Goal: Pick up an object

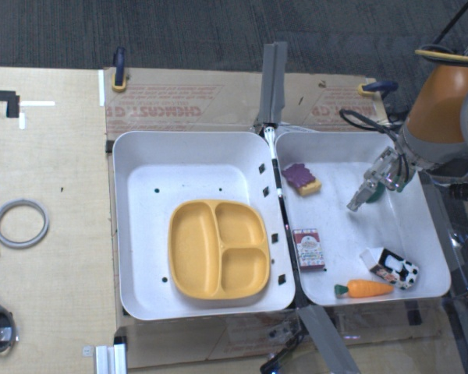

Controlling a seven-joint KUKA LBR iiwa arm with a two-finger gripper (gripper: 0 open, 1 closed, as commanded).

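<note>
Hovering over the right bin, the gripper points down and toward the purple-and-yellow sponge; whether its fingers are apart or together I cannot tell, and nothing shows between them. Taking that sponge as the landmark, the gripper hangs to its right, a little lower in the view, with bare bin floor under the tip. The small red box lies below the sponge against the divider wall, the orange carrot lies farther below and to the right near the front rim, and the black-and-white toy sits just beside the carrot's right end. Any of these could serve as the object.

The likely failure is a descent onto bare floor between the things, closing on nothing. A reach for the red box could jam a finger against the wall.

Left of the sponge, beyond the divider, the left bin holds a yellow divided plate. Both bins rest on cardboard over a pale bench, where a grey tape ring lies far left.
</note>
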